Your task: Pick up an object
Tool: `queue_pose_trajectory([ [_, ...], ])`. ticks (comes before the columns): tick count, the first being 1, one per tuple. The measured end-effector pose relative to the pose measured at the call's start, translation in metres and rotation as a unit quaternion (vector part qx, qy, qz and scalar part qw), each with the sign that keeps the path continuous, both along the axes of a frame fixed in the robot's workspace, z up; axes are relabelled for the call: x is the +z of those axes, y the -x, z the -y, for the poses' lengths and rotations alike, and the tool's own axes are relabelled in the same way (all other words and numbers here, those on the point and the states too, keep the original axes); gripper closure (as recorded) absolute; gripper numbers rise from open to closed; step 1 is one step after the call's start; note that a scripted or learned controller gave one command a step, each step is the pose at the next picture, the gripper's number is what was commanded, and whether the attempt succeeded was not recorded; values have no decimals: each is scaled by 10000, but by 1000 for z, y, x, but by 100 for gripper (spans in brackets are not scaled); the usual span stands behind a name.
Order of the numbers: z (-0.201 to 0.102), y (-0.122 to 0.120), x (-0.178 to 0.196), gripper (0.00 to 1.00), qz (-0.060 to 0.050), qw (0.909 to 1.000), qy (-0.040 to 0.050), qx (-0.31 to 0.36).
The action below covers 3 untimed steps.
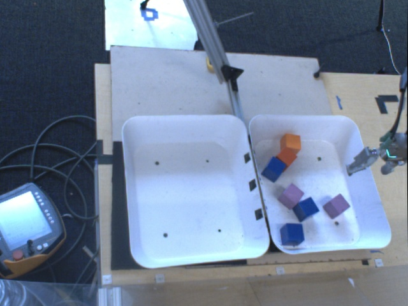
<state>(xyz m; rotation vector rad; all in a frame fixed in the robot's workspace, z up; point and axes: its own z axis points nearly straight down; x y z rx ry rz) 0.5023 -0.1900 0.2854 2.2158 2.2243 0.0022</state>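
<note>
The right bin [357, 129] holds several small blocks. An orange block [291, 143] lies at the back with a blue block [273, 169] touching its near left side. A purple block [291, 195] and a blue block [306, 208] sit together in the middle. Another purple block [336, 205] lies to their right, and a third blue block [292, 233] sits by the front wall. My gripper [373, 164] hovers over the bin's right rim, open, with nothing between its fingers. It is well to the right of all the blocks.
The left bin [137, 171] stands beside the right one, sharing a middle wall. A slanted metal pole [207, 30] crosses the back of the bench. Cables and a teach pendant [25, 228] lie on the floor at the left.
</note>
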Motion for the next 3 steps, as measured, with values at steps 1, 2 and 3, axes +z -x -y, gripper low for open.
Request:
queue_pose_trajectory([
  [1, 1, 4, -42, 0, -13, 10000, -1, -10],
  [2, -6, -4, -91, 0, -21, 10000, -6, -4],
  [3, -14, -10, -140, 0, -24, 10000, -9, -2],
])
